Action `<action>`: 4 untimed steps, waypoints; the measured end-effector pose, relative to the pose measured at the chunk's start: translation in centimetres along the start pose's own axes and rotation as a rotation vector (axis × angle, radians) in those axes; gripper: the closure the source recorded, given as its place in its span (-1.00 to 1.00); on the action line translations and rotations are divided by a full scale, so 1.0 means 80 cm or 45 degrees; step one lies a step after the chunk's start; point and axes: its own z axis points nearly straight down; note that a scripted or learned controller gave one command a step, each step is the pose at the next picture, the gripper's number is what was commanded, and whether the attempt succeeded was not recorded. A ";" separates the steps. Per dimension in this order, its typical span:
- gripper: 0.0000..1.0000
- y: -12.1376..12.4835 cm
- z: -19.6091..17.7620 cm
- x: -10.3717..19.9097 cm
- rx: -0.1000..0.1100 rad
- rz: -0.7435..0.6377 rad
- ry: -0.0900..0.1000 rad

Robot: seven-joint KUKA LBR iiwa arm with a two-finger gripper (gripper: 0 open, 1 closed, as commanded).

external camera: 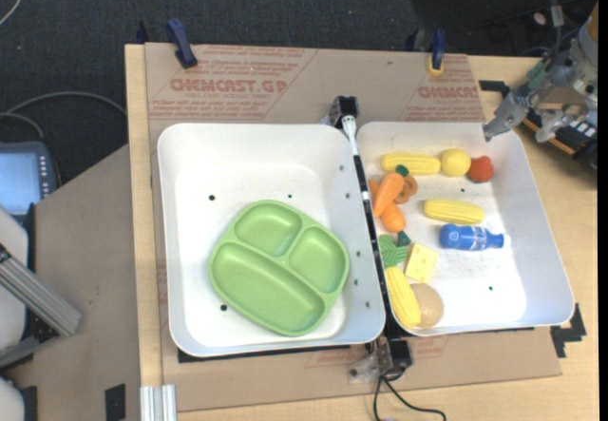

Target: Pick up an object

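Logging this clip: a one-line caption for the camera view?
Gripper at the right bin's far corner above toy food; green divided plate in left bin.

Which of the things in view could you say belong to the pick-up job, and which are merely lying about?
Belonging to the job:
gripper, above the right bin's far corner
blue bottle
corn cob
carrot
red ball
lemon
right bin

Lying about:
green divided plate in the left bin
blue clamps
cardboard sheet

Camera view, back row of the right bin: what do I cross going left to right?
Corn cob → lemon → red tomato → gripper, hanging over the bin's far right rim.
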 end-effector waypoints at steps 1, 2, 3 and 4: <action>-1.00 0.026 0.158 -0.010 0.014 -0.001 0.004; -1.00 0.060 0.227 0.044 -0.004 -0.005 -0.001; -1.00 0.057 0.226 0.042 0.000 -0.002 0.000; -1.00 0.057 0.226 0.042 0.000 -0.002 0.000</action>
